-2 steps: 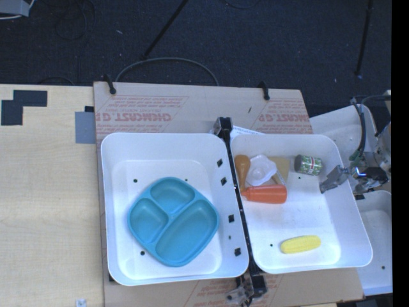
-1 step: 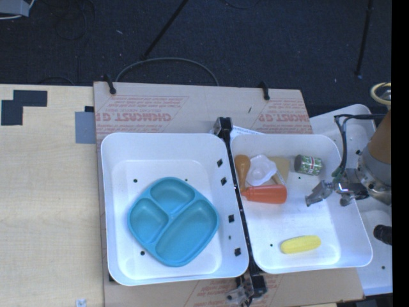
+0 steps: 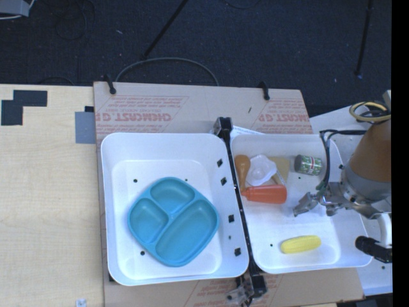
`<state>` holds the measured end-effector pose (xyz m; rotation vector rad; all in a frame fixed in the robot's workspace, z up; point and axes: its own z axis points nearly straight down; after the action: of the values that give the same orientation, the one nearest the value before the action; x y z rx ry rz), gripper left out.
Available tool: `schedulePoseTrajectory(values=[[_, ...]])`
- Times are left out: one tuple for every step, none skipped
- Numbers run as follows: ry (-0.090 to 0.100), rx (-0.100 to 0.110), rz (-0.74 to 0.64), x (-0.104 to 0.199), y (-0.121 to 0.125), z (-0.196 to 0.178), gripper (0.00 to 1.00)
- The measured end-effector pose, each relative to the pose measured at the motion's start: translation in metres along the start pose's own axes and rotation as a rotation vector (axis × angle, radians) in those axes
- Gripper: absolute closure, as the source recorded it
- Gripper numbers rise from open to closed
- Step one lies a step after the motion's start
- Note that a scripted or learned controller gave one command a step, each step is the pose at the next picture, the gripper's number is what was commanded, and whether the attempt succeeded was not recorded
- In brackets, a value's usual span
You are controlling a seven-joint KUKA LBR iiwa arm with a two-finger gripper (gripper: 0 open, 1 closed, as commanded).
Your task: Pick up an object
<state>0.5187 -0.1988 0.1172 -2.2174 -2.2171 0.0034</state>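
The right white bin [image 3: 345, 261] holds several objects. A yellow corn-like piece [image 3: 300, 244] lies near its front. A red-orange oblong item [image 3: 265, 194] lies in the middle, with an orange bottle shape [image 3: 242, 167] and a pale crumpled thing [image 3: 262, 169] behind it. A small green can [image 3: 309, 165] lies at the back right. My gripper [image 3: 311, 203] hangs over the right side of this bin, right of the red-orange item, below the can and above the yellow piece. I see nothing held in it.
The left white bin [image 3: 118, 152] carries a blue divided plate [image 3: 172, 220]. A black divider [image 3: 233, 197] runs between the bins. The grey and orange arm [image 3: 374, 165] covers the right bin's right edge. Cardboard [image 3: 192, 110] lies under both bins.
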Motion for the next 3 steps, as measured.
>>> schedulePoseTrajectory(values=[[-0.001,-0.002,0.002,0.001,0.000,0.031,0.00],[-0.002,-0.005,0.005,0.000,0.001,0.018,1.00],[-0.002,-0.006,-0.002,0.002,0.002,-0.043,1.00]])
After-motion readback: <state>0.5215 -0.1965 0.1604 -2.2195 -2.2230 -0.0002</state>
